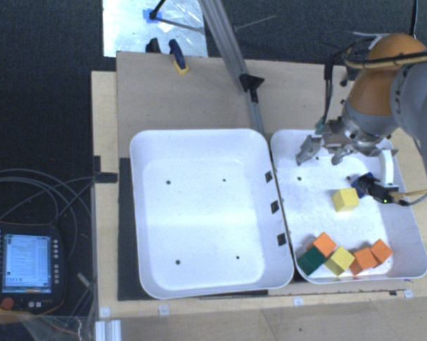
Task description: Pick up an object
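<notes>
1. The arm [391, 77], grey with an orange band above the wrist, reached in from the right and hung over the far end of the right bin [412, 261].
2. The hand [321, 151] pointed toward the left, with its two fingers spread apart and nothing between them; one finger [307, 150] stood out near the bin's far left corner.
3. A yellow block [345, 199] lay alone in the middle of the right bin, near the hand but apart from it.
4. Five more blocks sat clustered at the bin's near end: a green block [311, 261], an orange block [325, 244], a second yellow block [338, 261], and two further orange blocks [365, 258] and [381, 250] beside it.
5. The left bin [138, 190] stood just beside the right one on the desk [192, 94].
6. A handheld control pad [23, 265] with a lit screen lay on the dark floor off the desk's left, with cables around it.
</notes>
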`<state>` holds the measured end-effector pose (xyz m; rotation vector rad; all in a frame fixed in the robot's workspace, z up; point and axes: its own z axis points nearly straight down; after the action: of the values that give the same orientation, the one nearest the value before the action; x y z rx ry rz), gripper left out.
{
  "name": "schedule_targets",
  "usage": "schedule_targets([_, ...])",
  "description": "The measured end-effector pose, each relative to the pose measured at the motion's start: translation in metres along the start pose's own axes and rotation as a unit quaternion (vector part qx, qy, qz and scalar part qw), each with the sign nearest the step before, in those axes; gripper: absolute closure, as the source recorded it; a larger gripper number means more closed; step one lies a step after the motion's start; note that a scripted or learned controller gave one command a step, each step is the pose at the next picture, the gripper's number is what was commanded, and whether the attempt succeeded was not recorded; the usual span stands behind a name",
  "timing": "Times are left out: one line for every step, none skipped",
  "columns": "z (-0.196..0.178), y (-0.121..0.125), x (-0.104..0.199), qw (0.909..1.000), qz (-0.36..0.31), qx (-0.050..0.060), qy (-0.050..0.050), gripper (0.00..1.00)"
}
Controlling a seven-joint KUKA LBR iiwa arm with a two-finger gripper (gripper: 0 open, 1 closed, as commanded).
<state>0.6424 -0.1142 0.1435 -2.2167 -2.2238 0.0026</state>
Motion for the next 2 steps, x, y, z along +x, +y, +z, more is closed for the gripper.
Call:
schedule_targets([-0.015, 0.002, -0.001, 1.0, 0.0, -0.004, 0.0, 1.0])
schedule_targets([-0.078, 0.011, -0.001, 1.0, -0.001, -0.006, -0.001, 1.0])
